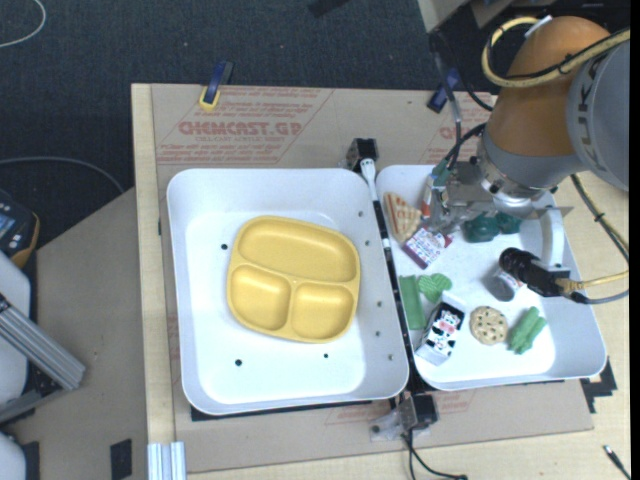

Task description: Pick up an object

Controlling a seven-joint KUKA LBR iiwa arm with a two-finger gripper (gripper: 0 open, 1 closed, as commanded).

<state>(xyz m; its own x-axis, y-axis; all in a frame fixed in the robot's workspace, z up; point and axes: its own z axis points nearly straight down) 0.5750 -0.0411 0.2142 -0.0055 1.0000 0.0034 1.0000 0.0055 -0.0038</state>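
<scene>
You see a yellow divided tray (293, 277) in a white bin (200, 268), a tan speckled cookie (487, 325), and a black-and-white cow-patterned toy (442, 332).

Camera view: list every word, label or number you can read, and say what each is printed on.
"CHEMCAST GP", in red, on the brown paper-covered board behind the bins; it repeats fainter further right.
Smaller red print below it: too blurred to read.
The small packet in the right bin: markings too small to read.

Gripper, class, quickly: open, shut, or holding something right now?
Gripper: cannot be told. It hangs low over the right bin, just above the purple packet, and the wrist hides how it stands.
</scene>
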